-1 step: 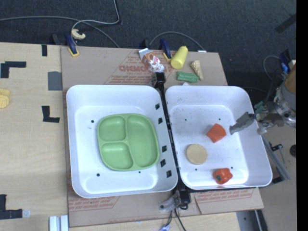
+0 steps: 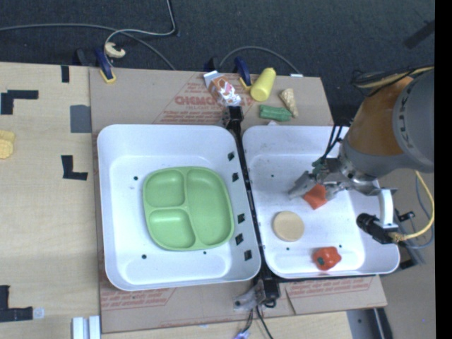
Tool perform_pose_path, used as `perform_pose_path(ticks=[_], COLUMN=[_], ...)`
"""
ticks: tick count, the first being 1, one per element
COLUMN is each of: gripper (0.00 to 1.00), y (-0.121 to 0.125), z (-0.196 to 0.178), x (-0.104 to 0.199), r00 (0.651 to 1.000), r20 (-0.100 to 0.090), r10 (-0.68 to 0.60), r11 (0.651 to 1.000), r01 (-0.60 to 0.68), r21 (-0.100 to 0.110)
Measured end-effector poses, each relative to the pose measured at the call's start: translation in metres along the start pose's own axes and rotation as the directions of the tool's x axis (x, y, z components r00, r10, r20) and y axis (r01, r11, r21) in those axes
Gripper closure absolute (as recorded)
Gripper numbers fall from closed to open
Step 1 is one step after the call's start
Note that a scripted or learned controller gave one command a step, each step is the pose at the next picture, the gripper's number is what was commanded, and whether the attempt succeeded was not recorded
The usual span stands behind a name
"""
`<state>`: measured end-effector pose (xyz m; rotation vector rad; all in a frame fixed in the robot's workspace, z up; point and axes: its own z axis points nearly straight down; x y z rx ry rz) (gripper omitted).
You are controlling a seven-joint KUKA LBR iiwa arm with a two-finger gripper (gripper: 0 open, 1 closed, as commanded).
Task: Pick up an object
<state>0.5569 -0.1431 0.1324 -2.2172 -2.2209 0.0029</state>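
Note:
In the right bin [image 2: 367, 260] lie three things: an orange-red block [image 2: 316, 198] in the middle, a round tan disc [image 2: 288, 226] in front of it, and a red tomato-like piece [image 2: 325, 258] near the front wall. My gripper [image 2: 316, 186] hangs low over the orange-red block, open, with one finger on each side of the block's upper part. The block rests on the bin floor. The grey arm with its orange band [image 2: 378, 122] reaches in from the right.
The left bin [image 2: 113, 189] holds a green divided plate [image 2: 189, 207]. Behind the bins on the cardboard lie a yellow bottle-shaped toy [image 2: 263, 83], a green piece [image 2: 274, 113], a tan piece [image 2: 288, 102] and a small packet [image 2: 222, 87]. Cables run along the right bin's outer side.

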Motion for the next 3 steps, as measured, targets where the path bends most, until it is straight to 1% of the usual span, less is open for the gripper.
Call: perform_pose_path(ticks=[1,2,3], gripper=[0.00,1.00,1.00], y=[-0.044,-0.044,-0.017], z=[0.047,0.037,-0.051], x=[0.040,0.039,0.121], r00=[1.000,1.000,1.000], r20=[0.001,0.002,0.001], r10=[0.001,0.002,-0.001], r11=[1.000,1.000,1.000], r01=[-0.001,-0.002,0.001], r21=[-0.005,-0.006,-0.003])
